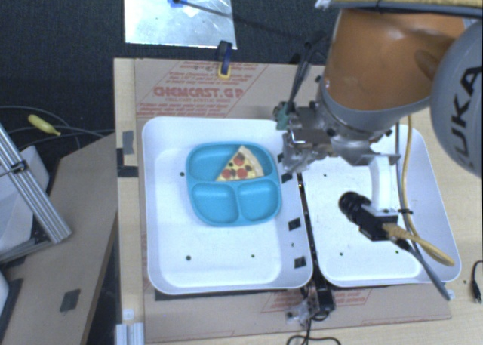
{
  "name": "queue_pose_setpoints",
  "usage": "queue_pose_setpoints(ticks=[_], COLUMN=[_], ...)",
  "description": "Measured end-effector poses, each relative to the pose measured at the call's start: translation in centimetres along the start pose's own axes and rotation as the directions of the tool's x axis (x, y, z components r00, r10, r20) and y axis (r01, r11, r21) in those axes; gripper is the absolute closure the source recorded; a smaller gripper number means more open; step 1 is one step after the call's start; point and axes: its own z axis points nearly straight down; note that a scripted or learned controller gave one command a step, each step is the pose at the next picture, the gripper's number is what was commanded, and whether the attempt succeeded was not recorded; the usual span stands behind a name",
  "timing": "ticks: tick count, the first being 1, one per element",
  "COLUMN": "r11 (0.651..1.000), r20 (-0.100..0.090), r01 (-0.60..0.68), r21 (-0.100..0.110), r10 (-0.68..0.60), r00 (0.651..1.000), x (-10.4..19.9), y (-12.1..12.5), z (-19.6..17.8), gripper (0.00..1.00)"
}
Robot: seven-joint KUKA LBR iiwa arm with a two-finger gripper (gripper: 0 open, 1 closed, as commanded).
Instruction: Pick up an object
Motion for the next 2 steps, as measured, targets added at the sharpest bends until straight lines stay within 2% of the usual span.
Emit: queue_pose_setpoints(ticks=[1, 2], r11=[1.000, 1.000], r20=[-0.002, -0.007], r01=[0.000, 0.001], r21=[-0.005, -0.015], r10=[0.000, -0.001], r00=[1.000, 1.000], x=[2.8, 6.6], y=[-0.4, -0.4], z=[-1.5, -12.1], gripper=[1.00, 1.00])
